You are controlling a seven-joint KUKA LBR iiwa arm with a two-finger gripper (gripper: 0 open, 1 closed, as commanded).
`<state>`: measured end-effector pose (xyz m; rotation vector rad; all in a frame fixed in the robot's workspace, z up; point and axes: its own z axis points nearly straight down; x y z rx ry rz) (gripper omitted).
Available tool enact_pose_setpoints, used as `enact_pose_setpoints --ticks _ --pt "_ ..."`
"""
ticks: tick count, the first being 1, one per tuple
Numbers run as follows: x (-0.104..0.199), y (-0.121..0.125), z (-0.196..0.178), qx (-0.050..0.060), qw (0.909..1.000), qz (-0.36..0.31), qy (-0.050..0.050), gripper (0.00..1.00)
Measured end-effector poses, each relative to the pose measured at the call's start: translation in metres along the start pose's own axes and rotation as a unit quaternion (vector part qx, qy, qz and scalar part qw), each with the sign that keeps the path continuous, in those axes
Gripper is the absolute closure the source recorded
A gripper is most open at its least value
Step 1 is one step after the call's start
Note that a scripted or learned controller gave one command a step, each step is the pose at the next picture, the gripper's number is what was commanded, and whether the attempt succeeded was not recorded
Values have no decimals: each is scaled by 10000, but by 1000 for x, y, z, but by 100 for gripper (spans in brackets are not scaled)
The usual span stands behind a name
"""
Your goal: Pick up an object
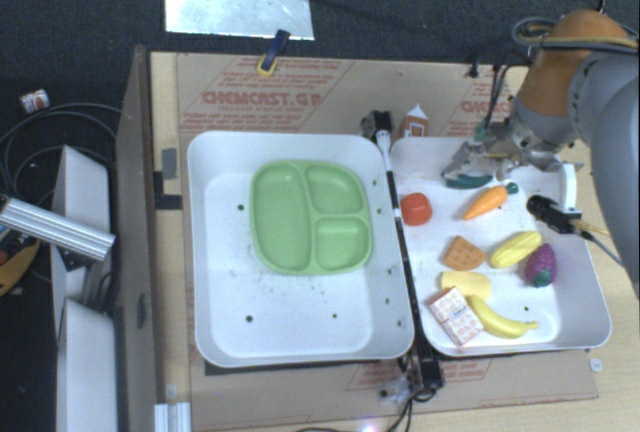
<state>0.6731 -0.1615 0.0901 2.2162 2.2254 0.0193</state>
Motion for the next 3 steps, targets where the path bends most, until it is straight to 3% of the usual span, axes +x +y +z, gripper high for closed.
enact_pose_setpoints --ticks 1,2,3 --pt "-2 3 -16 -80 9999 -27 -64 100" --pt "-2 3 -15 -70 10000 -32 -62 0" --pt "-25 -37 6 58 10000 26 -46 0"
